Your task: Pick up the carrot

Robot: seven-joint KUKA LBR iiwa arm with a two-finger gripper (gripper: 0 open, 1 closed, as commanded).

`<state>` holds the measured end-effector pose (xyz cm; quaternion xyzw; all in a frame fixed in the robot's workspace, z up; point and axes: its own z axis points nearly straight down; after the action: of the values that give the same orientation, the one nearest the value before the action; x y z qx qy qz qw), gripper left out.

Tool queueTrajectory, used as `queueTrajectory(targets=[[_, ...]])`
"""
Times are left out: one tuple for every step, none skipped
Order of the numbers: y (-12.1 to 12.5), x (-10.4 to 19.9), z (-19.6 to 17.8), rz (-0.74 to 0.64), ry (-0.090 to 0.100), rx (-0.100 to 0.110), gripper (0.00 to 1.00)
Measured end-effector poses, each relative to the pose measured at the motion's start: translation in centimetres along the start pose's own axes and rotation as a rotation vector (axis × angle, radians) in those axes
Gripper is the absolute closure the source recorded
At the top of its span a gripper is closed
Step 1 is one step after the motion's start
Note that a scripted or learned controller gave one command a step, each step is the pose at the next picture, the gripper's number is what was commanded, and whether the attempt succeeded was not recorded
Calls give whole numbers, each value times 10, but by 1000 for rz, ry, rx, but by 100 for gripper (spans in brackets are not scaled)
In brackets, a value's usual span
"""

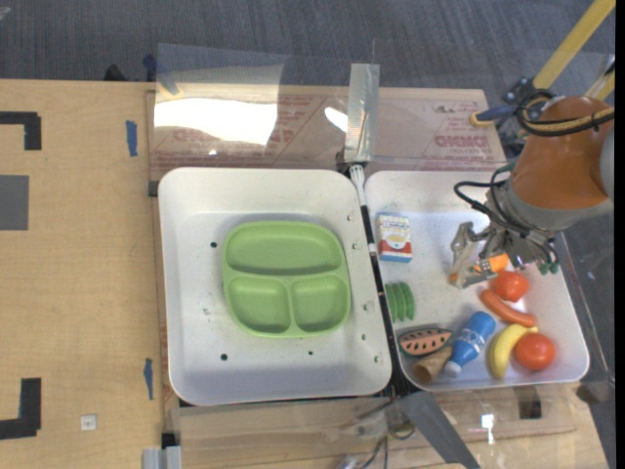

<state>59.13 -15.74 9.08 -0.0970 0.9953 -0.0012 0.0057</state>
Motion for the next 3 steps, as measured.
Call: queueTrajectory(targets=[[-30, 78, -1, -79, 0, 1, 100], [-29, 77, 0, -81, -1, 2, 0], [-29, 73, -12, -81, -12, 5, 100]])
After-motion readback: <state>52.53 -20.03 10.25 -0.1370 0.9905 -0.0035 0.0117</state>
